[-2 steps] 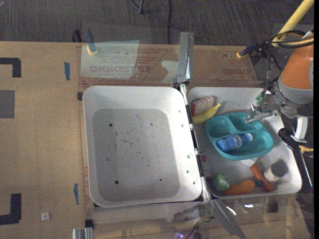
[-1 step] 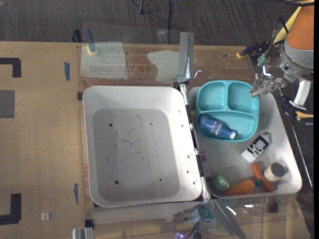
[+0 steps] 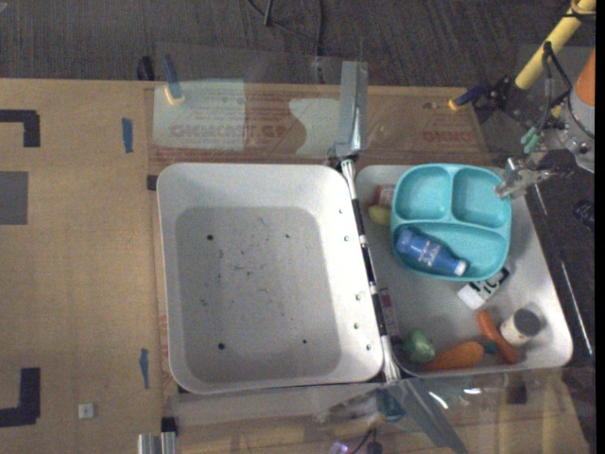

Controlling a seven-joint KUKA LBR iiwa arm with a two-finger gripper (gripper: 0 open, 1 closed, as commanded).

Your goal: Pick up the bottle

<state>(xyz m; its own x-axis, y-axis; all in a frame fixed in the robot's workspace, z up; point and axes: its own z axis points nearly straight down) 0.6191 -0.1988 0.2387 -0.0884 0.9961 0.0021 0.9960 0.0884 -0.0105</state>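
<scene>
The blue bottle with a white cap lies on its side in the long front compartment of a teal divided plate, in the right bin. My gripper hangs at the plate's far right corner, above the bin's right rim. It is up and to the right of the bottle and well apart from it. Nothing shows in its grasp.
Two orange carrots, a green toy, a white cylinder and a white card lie in front of the plate. Small yellow and red items sit at its left. The left bin adjoins.
</scene>
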